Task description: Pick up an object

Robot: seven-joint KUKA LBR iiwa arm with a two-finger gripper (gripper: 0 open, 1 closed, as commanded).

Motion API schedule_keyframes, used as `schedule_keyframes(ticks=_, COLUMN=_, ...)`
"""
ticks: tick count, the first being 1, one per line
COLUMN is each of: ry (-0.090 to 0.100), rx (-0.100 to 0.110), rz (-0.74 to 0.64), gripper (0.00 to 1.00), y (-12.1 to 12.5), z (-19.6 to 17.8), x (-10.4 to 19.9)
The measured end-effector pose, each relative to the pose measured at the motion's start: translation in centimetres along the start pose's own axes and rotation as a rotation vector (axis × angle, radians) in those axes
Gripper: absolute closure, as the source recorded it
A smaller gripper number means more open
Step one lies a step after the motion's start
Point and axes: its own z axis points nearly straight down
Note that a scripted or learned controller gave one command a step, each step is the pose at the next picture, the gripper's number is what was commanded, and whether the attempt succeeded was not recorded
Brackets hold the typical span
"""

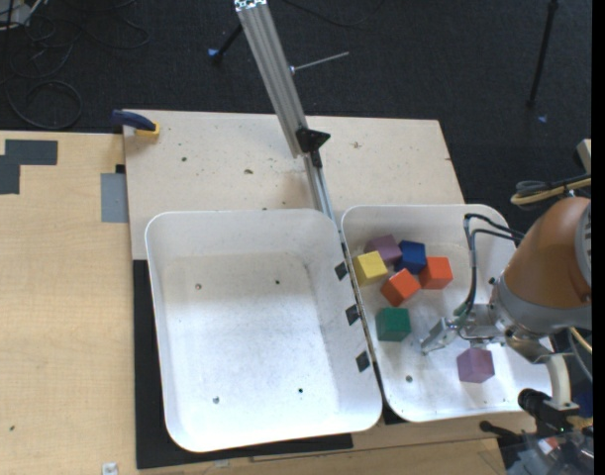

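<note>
Bins: two shallow white plastic bins side by side on the light wooden bench (381, 156). Left white bin (163, 265) is the bigger one in view; only dark specks on its floor. Right white bin (421, 409) has all the blocks.

Contents of right bin, far end, tight cluster near the divider: yellow cube (371, 265), mauve block (384, 246) just behind it, blue cube (413, 255) to its right, two orange cubes, one (401, 286) nearer the middle and one (437, 272) next to it toward the arm. They look touching or close to it; can't resolve exact contacts. Green cube (392, 324) sits apart from the cluster, nearer the front, close to the bin's left wall. Purple cube (474, 365) lies by itself toward the front right, flat on the bin floor.

Arm w/ orange band (545, 260) comes in from the right, over the right bin. Gripper (437, 338) is down low near the floor, between green cube and purple cube, touching neither as far as I can see. Fingers (428, 342) look metallic, pointing left and down; can't tell how far apart they are, blur and angle. Nothing visible between them.

Other: slanted aluminium extrusion post (277, 67) w/ checker marker on top rises behind the bins; blue and yellow clamp (136, 123) at bench's far left corner.
</note>
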Motion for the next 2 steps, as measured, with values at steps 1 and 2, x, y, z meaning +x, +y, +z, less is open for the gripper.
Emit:
schedule_keyframes(ticks=1, ry=-0.002, rx=-0.003, rz=0.006, gripper=1.0, y=0.0, z=-1.3, x=-0.2)
schedule_keyframes(ticks=2, ry=-0.005, rx=-0.012, rz=-0.003, gripper=1.0, y=0.6, z=-7.1, x=-1.0)
